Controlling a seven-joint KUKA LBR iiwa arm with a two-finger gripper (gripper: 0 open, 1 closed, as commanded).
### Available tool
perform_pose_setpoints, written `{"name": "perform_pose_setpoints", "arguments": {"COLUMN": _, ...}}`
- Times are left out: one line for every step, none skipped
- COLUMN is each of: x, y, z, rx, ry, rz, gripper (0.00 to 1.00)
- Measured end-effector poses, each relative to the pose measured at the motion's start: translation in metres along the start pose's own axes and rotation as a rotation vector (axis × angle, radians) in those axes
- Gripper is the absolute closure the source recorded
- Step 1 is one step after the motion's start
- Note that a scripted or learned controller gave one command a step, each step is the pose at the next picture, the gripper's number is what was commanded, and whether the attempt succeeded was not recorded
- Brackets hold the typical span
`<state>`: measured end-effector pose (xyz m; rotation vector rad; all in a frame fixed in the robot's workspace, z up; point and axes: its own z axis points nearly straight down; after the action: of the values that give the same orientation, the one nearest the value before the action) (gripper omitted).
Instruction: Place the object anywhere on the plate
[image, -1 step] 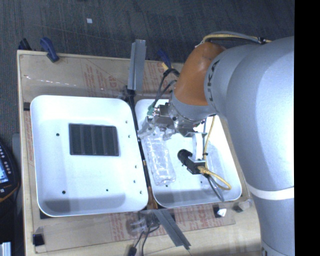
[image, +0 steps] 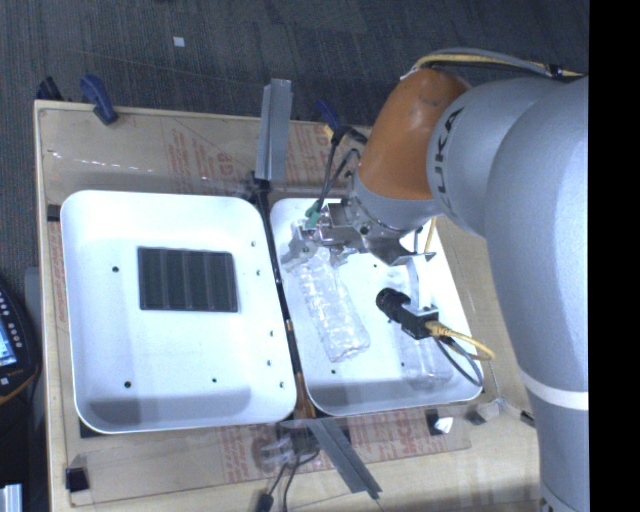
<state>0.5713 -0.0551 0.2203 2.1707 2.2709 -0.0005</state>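
In the left bin lay a dark ribbed plate, flat and bare. In the right bin, a clear plastic bottle lay on its side, with the gripper just above its upper end. I think a good grasp needed to be across the bottle's narrow body, because thin clear plastic slips and bends easily.

Below the arm's orange band, the gripper sits over the far end of the right bin, directly above the upper end of a clear plastic bottle, with the dark plate in the left bin well off to its left.
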Motion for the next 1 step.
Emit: {"name": "perform_pose_setpoints", "arguments": {"x": 0.0562, "y": 0.0504, "z": 0.0075, "rx": 0.003, "ry": 0.001, "rz": -0.078, "gripper": 1.0}}
